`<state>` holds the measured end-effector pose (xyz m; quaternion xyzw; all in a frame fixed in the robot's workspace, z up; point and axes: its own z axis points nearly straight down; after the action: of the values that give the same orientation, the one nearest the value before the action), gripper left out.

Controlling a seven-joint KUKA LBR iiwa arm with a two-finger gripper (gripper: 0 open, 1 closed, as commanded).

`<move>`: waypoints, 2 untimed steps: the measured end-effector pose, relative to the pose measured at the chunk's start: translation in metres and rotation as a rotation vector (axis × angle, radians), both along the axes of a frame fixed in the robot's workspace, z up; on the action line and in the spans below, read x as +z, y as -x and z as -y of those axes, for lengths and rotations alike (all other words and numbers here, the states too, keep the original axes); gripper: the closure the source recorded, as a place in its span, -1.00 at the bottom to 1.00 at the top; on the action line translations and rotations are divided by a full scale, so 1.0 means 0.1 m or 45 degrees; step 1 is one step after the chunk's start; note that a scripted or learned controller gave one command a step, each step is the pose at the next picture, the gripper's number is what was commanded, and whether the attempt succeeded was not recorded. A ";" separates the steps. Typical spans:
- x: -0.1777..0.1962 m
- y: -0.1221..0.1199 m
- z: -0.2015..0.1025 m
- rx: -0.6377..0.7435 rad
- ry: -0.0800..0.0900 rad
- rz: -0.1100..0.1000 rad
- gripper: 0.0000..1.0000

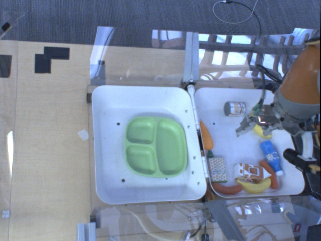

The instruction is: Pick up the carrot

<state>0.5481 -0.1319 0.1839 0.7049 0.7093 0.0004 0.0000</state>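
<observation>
Orange carrot (206,135) laid along right bin's (220,95) nine o'clock wall, gripper (249,125) poised at its three o'clock, well apart, fingers spread, nothing pinched.

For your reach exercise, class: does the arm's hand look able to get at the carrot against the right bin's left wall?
Probably yes. The carrot lies uncovered, with bare bin floor between it and the hand. The bin wall close beside it may crowd the grasp.

Grey arm with orange band entering from the right, gripper (249,124) lowered, fingers spread apart
</observation>
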 end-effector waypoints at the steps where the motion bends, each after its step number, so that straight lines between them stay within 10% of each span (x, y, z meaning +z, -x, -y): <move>1: -0.87 0.10 -0.41 0.309 0.001 0.005 -1.00; 2: -0.78 0.08 -0.41 0.311 0.001 0.010 1.00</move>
<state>0.5397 -0.0906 0.1061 0.6131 0.7900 0.0027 0.0030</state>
